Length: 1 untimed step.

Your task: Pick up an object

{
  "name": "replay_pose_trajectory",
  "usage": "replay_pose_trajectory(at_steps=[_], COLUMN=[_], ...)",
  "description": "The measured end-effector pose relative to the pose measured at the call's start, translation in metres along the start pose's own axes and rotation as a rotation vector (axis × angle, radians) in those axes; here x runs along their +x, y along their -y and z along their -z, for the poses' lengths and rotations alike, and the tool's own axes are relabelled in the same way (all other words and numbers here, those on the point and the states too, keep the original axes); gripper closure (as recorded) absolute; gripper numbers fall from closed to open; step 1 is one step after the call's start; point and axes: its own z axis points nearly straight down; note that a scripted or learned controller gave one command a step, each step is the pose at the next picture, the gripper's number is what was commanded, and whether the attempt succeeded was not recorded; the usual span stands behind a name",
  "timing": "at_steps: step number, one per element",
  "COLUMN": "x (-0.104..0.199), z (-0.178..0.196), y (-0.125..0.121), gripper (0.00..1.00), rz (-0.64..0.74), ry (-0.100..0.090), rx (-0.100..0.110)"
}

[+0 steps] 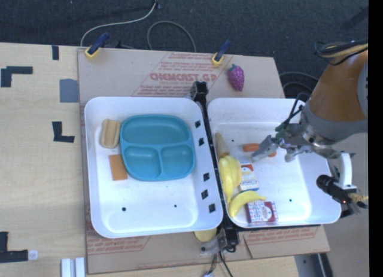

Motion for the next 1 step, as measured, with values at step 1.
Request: replay_pose_trajectory(at_steps=[1], x=[0.0204], z=[-0.1326], y=[-0.0528], gripper=[0.0], rz=[0.003], ry=[0.005], rx=[-0.01])
